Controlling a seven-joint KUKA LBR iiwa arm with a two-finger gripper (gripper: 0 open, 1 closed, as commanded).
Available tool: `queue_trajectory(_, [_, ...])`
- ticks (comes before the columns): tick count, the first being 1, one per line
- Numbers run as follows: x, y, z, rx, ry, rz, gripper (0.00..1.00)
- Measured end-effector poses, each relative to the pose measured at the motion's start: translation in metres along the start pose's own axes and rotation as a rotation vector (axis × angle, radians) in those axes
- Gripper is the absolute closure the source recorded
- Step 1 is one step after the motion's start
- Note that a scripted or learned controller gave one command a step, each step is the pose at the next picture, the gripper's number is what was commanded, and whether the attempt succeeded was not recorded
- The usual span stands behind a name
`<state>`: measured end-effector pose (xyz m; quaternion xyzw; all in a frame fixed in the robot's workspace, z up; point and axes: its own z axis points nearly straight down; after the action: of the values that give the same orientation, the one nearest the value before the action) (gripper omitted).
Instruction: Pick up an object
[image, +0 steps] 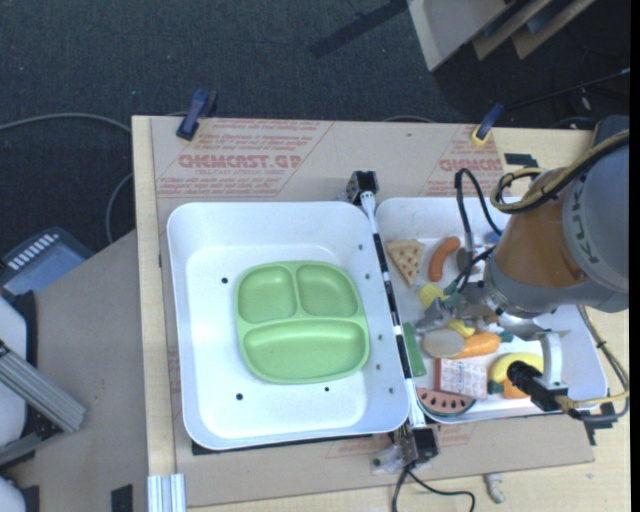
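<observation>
The right bin (400, 215) holds several toy foods. A pizza slice (405, 260) and a red sausage (443, 257) lie at its far left. A small yellow piece (430, 295) sits below them. Nearer the front are a beige oval piece (444, 344), an orange carrot (481, 343), a red-and-white square (463, 377) and a watermelon slice (445, 402). My gripper (462, 305) reaches down into the middle of this pile, just above the beige piece and the carrot. The wrist hides what lies under it.
The left bin (200, 300) holds a green divided plate (300, 322). A yellow and orange toy (512, 374) lies at the right bin's front, beside a black cable. The grey and orange arm (550, 245) covers the right bin's right half.
</observation>
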<state>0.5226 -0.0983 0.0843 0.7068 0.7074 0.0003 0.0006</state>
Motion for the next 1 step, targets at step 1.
queue_trajectory(1, [-0.0022, 0.0119, 0.0000, 0.000, 0.000, 0.001, 0.00])
